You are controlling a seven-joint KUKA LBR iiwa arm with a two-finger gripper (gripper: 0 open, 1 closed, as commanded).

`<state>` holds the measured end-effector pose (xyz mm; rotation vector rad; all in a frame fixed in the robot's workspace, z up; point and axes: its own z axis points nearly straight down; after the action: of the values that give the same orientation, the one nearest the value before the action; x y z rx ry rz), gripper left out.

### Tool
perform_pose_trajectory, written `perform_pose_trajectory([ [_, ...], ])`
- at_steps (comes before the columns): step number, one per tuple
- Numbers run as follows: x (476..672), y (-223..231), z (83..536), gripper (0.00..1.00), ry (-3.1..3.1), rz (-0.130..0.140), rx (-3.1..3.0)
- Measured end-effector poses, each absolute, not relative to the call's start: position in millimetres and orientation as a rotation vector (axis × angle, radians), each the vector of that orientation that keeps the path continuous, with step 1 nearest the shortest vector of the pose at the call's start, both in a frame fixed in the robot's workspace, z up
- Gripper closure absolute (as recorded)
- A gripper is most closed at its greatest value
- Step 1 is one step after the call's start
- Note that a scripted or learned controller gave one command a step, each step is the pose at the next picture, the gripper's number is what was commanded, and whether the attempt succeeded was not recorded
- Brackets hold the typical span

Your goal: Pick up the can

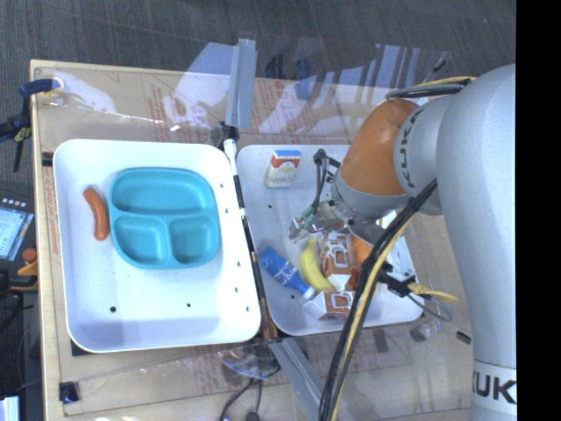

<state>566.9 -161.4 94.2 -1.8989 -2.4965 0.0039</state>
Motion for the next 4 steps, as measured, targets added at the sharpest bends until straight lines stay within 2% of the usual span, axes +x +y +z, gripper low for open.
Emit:
perform_pose_trajectory([
  [1,657.6,-208,165,1.00,-2.520,0.001,-1.875],
  [2,657.7,-208,165,0.00,-2.520,0.001,-1.873],
  [3,589.4,-209,93,0.00,-2.612,0.002,-1.737],
  [4,589.7,-208,103,1.00,-2.614,0.003,-1.731],
])
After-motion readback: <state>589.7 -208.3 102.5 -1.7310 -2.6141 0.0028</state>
